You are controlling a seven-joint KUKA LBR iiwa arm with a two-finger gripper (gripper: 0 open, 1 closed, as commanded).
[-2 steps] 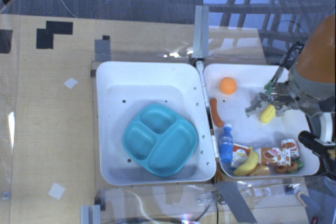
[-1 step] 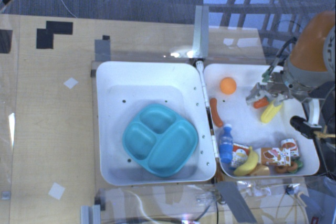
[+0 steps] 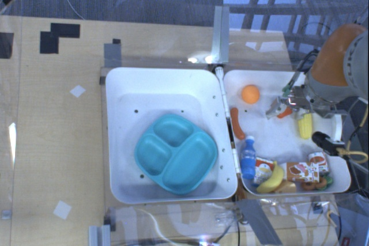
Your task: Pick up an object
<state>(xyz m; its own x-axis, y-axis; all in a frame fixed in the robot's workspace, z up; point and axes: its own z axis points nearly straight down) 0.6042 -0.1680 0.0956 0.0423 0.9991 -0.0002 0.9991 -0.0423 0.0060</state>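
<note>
Bins sit side by side on the tan wood bench point(image 3: 52, 141), seen from above at a slant.

Left white plastic bin point(image 3: 124, 181): holds one light blue plastic plate w/ three sections point(image 3: 176, 152), lying flat near the bin's middle, a bit toward the right wall.

Right white plastic bin point(image 3: 271, 135): lots of small toys. Small round orange ball point(image 3: 250, 94) is near the top left, apart from the rest. Long thin red-orange toy hot dog point(image 3: 234, 123) lies close to the left wall, pointing up and down. Just below it is a small blue plastic bottle w/ white cap point(image 3: 248, 157), lying on its side. At the bottom: yellow toy banana point(image 3: 273, 179), touching a little white and orange carton point(image 3: 263, 169) and an orange and white food box point(image 3: 301, 171). Small red and white can point(image 3: 319, 161) is next to that box, on the right. Yellow toy corn cob point(image 3: 305, 125) lies near the right side.

Grey arm w/ orange band point(image 3: 337, 63) comes in from the right, over the right bin's top right part. Metal two-finger gripper point(image 3: 280, 108) is low by the bin floor, between the ball and the corn. Small orange-red bit point(image 3: 284, 113) shows right at its tips, prob. a toy, too small to name. Can't tell if the jaws are wide or closed, or if they grip that bit.
</note>
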